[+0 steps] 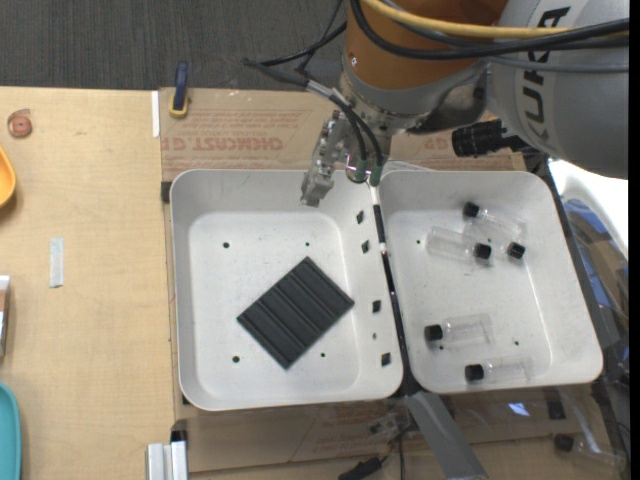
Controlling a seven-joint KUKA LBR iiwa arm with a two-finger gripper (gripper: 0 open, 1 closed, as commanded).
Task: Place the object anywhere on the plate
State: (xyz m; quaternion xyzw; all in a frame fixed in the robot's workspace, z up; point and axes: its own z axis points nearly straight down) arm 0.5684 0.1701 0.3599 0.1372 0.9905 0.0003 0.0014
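Observation:
A dark grey ribbed square plate (pixel 295 311) lies flat, turned like a diamond, in the middle of the left bin (pixel 200 218). Several clear vials with black caps lie in the right bin (pixel 560 268); one vial (pixel 452 243) is near the back, another vial (pixel 462 329) toward the front. My gripper (pixel 328 171) hangs over the back rim of the left bin, near the wall between the bins. It is well behind the plate and left of the vials. I see no vial at the gripper.
Brown cardboard (pixel 250 133) lies behind the bins. A wooden bench top (pixel 80 268) runs along the left, with an orange dish (pixel 5 183) and a teal item (pixel 8 433) at its edge. The arm's orange band (pixel 420 38) looms over the back centre.

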